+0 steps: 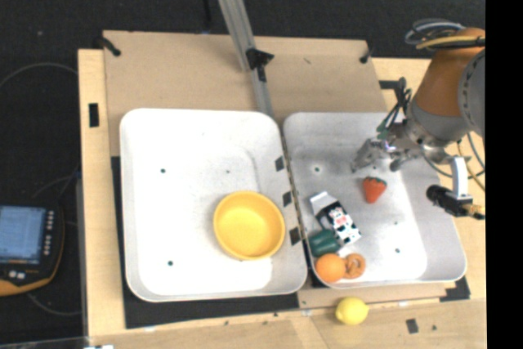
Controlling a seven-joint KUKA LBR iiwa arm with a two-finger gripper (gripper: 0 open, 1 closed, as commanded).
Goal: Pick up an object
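Note:
My gripper (379,158) hangs over the upper middle of the right bin (425,253), its two fingers spread open with nothing between them. A red strawberry (374,190) lies on the bin floor just below the fingertips, apart from them. Lower in the same bin sit a white and black cow-patterned toy (337,219), a dark green piece (321,241), an orange (329,268) and a small brown piece (355,264), bunched near the front left corner. The grey arm with its orange band (445,86) comes in from the right.
A yellow bowl (249,225) sits in the left bin (163,151) near its right wall. A lemon (351,310) lies on the bench in front of the right bin. A slanted metal pole (237,12) rises behind the bins. A handheld pendant (24,245) rests at far left.

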